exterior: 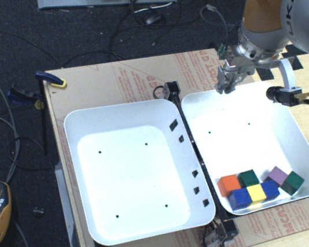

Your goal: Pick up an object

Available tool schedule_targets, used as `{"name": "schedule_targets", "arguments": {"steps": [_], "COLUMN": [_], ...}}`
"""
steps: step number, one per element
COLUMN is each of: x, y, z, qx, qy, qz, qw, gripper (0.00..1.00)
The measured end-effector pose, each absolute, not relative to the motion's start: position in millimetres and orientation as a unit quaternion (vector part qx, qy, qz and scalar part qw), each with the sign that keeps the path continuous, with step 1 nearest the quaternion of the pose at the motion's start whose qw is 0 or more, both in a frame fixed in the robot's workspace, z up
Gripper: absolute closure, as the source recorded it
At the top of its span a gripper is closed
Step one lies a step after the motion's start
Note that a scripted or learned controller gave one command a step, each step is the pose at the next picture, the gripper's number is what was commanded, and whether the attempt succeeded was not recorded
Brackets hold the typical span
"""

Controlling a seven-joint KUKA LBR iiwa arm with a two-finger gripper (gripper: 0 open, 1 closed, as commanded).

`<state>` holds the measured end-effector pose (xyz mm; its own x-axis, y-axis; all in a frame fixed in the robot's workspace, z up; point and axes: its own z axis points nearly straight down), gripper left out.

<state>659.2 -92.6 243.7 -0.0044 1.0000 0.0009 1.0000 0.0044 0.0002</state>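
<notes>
Tool (pixel 227 86) over far edge of right bin (pixel 296 125), can't tell grip state. Blocks clustered at near edge: orange block (pixel 229 183), purple block (pixel 277 175), rest adjacent.

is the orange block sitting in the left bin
No, the orange block lies in the right bin, clustered with the other coloured blocks along its near edge.

blocks: seven small cubes huddled at near edge of right bin (pixel 298 143) | back row: orange (pixel 229 183), dark green (pixel 247 178), purple (pixel 277 175), green (pixel 292 182) tilted | front row: blue (pixel 239 198), yellow (pixel 256 192), blue (pixel 269 188) | all resting on bin floor, touching neighbours
</notes>
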Motion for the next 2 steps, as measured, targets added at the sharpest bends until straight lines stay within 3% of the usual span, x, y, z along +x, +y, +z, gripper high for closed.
{"name": "schedule_targets", "arguments": {"steps": [2], "x": [625.1], "y": [14.0], "z": [230.9], "qx": [-0.706], "qy": [-0.708], "qz": [0.0], "qw": [0.001], "gripper": [1.0]}}
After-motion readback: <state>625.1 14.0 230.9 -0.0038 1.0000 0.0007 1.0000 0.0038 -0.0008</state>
